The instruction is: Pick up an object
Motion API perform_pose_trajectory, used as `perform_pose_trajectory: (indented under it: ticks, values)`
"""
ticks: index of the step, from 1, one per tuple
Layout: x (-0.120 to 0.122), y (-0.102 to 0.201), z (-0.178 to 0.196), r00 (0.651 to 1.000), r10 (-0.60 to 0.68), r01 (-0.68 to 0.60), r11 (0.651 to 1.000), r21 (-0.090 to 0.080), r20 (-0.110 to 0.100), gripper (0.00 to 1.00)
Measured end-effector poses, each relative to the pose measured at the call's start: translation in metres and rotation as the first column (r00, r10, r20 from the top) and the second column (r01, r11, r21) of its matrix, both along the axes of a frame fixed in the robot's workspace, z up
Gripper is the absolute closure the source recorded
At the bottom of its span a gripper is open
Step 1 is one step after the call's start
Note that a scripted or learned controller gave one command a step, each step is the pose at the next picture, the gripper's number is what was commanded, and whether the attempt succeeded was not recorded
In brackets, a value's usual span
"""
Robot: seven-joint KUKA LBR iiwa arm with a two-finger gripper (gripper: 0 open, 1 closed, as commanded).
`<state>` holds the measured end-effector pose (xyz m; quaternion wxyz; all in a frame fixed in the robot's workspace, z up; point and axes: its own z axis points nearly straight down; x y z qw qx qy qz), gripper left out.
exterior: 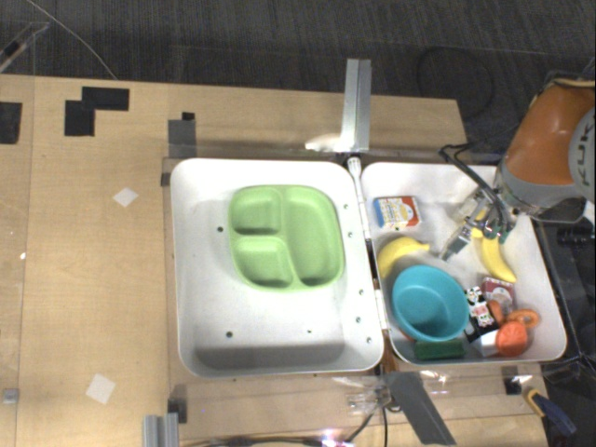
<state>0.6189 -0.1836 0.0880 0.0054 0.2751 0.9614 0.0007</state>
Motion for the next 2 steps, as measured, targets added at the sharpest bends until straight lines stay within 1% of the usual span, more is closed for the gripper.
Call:
perform_pose_trajectory:
  ticks: [1,2]
  values:
    - [-0.05,0.013,0.001,0.995,-0.101,0.101,0.995,0.001,0.0,0.0]
    - [-0.059,0.05,0.002,0.971,-0.237,0.237,0.971,0.001,0.011,0.0]
